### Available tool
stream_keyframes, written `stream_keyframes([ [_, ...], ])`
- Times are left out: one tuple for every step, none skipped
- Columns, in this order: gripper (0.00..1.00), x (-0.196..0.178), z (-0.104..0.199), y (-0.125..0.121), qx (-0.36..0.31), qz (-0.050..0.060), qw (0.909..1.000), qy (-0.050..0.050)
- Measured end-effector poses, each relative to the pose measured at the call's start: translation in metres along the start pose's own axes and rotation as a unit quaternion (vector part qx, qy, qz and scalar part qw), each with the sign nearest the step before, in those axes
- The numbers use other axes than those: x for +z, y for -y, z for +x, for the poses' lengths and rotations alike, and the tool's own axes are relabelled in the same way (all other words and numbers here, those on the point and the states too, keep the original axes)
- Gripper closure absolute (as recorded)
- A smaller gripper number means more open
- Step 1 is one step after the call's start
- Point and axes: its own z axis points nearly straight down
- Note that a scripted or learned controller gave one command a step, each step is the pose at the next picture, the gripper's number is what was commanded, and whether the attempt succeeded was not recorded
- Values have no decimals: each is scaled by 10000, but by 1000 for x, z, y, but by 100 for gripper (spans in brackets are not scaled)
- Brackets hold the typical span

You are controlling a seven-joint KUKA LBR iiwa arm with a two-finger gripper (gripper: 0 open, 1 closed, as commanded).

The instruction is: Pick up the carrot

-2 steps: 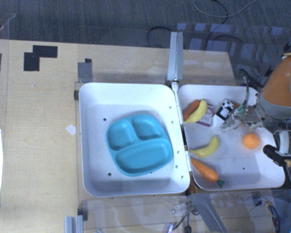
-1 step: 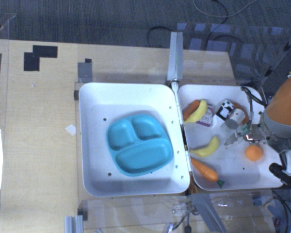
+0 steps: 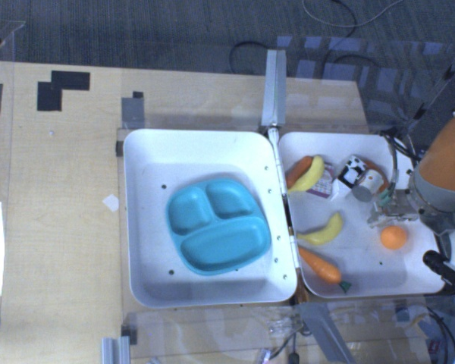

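The carrot lies on the floor of the right bin, near its front left corner, orange with a small green end pointing right. My gripper hangs low over the right half of that bin, just above a small orange fruit. It stands well to the right of the carrot and a little behind it, apart from it. The grey arm with its orange band comes in from the right edge.
A yellow banana lies just behind the carrot. Another banana, a red-orange piece, a purple packet, a black-and-white toy and a small cup crowd the bin's back. The left bin holds a blue divided plate.
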Motion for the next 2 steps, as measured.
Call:
stream_keyframes([
  [0, 0, 0, 0, -1, 1, 10000, 0],
  [0, 11, -10, 39, 157, 24, 9999, -8],
])
